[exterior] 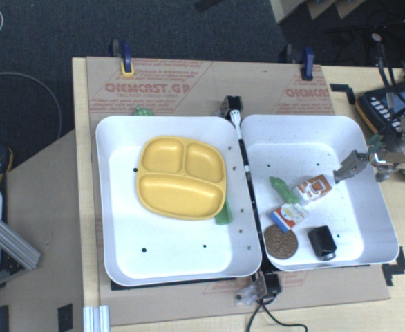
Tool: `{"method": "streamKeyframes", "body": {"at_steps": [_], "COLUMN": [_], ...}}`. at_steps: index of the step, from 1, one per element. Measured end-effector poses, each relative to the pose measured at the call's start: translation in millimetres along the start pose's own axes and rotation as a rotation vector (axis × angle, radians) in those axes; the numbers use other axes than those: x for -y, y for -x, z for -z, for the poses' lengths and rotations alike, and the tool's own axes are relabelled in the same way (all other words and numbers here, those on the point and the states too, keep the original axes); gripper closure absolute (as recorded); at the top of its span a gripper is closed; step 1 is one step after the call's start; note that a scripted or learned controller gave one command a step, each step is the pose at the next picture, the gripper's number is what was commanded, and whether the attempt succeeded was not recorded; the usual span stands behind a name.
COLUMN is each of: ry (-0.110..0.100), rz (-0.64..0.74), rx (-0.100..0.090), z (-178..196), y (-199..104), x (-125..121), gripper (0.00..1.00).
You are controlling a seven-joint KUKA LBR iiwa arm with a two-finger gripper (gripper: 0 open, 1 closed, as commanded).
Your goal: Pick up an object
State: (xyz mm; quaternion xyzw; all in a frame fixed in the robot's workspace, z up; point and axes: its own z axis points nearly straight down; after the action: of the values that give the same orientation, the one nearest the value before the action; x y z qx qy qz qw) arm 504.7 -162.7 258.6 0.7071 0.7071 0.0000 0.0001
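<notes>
The right bin (341, 133) holds several small things. A green piece (283, 189) lies near its middle, beside an orange and white packet (312, 187). Below them sit a small blue, white and red packet (286, 216), a brown round disc (280, 242) and a black block (322, 242). My gripper (354, 164) hangs over the right side of this bin, up and to the right of the orange packet and apart from it. Nothing shows in its grasp.
The left bin (119, 213) carries a yellow divided plate (182, 177) with a green item (223, 215) poking out at its lower right edge. A black divider strip (242, 159) runs between the bins. Clamps (126, 55) hold the cardboard base at the back.
</notes>
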Motion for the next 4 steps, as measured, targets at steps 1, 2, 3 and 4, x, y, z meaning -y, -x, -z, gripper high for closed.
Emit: {"method": "streamKeyframes", "body": {"at_steps": [1,2,3,4], "ry": [0.004,0.014,0.013,0.009], "rz": [0.001,-0.001,-0.001,0.0], "rx": [-0.005,0.0,0.001,0.001], "z": [-176.6,-158.7,-169.6,-170.2], "y": [-69.6,-65.9,-67.1,-50.5], "x": [23.8,21.0,21.3,22.6], "gripper": [0.0,1.0,1.0,1.0]}}
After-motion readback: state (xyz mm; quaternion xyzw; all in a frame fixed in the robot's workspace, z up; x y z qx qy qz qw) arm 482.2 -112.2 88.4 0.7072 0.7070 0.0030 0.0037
